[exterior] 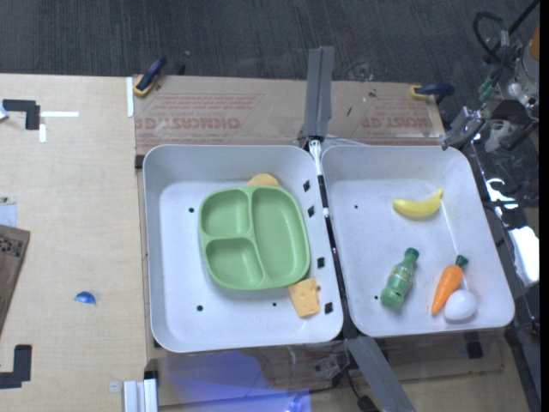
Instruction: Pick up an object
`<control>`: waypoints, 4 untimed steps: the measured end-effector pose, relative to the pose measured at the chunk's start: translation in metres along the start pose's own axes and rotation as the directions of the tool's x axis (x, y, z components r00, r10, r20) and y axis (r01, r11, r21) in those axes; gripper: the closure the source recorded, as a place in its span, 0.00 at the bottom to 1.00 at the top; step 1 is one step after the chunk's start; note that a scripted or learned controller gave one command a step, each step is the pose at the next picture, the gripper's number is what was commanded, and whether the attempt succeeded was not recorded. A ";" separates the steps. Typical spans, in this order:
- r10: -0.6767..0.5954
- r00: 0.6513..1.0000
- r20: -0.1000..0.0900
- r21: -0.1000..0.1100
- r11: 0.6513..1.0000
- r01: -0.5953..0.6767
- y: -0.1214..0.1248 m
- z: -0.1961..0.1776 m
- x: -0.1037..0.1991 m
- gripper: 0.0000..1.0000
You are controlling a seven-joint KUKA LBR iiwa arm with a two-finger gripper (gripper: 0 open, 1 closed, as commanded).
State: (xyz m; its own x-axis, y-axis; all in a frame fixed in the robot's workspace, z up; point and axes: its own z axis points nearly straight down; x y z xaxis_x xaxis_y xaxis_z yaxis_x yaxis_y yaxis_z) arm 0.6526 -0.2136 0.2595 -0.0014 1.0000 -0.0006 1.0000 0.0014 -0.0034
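The right bin (485, 230) holds a yellow banana (418, 205) near its far side, a small green bottle (399, 279) lying tilted, an orange carrot (447, 287) and a white egg (461, 306) at the near right corner. In the left bin (167, 256) lies a green divided plate (255, 236). A yellow cheese wedge (304, 299) rests at the plate's near right edge, and an orange-yellow piece (264, 179) peeks out behind it. My gripper (467, 129) hangs outside the right bin's far right corner, away from every object, with cables above it.
A grey bar (320, 93) runs between the bins at the back. Cardboard (223, 110) lies behind them, held by blue clamps (151, 74). A small blue item (84, 298) sits on the wooden bench at the left.
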 end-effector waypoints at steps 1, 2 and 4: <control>-0.123 0.992 -0.003 0.000 0.992 0.123 0.002 0.153 -0.006 0.00; -0.204 0.979 -0.001 -0.001 0.979 0.204 -0.044 0.169 0.042 0.00; -0.136 0.991 0.001 -0.001 0.991 0.136 -0.053 0.043 0.103 1.00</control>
State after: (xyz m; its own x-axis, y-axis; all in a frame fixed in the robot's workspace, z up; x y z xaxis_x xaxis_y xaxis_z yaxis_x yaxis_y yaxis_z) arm 0.5990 -0.1106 0.2170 -0.1369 0.9906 -0.0007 0.9906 0.1369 -0.0026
